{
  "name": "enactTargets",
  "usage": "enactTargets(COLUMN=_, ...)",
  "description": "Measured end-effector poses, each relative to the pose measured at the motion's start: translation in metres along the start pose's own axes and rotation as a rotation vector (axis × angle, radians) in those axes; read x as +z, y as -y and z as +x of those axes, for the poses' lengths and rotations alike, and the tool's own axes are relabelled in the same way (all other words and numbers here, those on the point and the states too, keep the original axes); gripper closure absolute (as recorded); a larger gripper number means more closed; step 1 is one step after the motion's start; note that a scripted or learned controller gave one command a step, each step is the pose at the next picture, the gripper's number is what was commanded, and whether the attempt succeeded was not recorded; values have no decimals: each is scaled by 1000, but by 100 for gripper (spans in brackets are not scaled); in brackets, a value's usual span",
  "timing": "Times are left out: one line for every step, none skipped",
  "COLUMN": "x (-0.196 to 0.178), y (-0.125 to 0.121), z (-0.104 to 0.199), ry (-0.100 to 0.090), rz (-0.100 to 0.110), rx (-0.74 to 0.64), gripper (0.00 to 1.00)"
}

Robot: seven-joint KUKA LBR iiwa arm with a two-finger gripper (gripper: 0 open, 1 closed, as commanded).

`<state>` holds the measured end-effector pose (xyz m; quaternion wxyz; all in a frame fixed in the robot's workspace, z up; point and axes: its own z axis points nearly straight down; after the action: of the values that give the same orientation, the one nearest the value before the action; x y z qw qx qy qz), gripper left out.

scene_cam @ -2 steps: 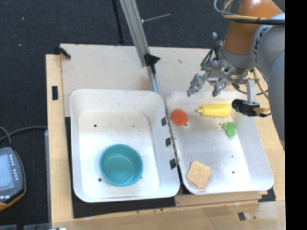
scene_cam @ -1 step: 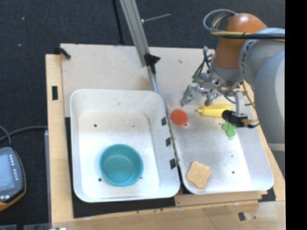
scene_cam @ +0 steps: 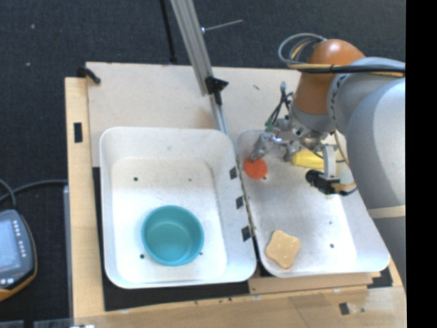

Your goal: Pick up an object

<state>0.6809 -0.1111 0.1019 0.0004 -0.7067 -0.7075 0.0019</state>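
Observation:
In the right bin [scene_cam: 355, 244] a small red-orange round object [scene_cam: 256, 169] lies near the far left corner. My gripper [scene_cam: 263, 149] hangs just above and slightly right of it, reaching in from the right under the orange-banded wrist [scene_cam: 321, 80]. A yellow object [scene_cam: 307, 159] lies partly hidden beneath the wrist. A tan, bread-like piece [scene_cam: 282, 249] rests near the bin's front edge. Nothing shows as lifted off the bin floor.
The left bin [scene_cam: 123, 149] holds a teal bowl [scene_cam: 172, 234] toward its front. A slanted metal pole [scene_cam: 194, 39] rises behind the bins. A black part of the arm's hardware [scene_cam: 324, 182] sits low over the right bin.

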Motion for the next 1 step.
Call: enactTargets(x=-16, y=-2, z=-1, ry=2, rz=-9, rx=-1, gripper=100)
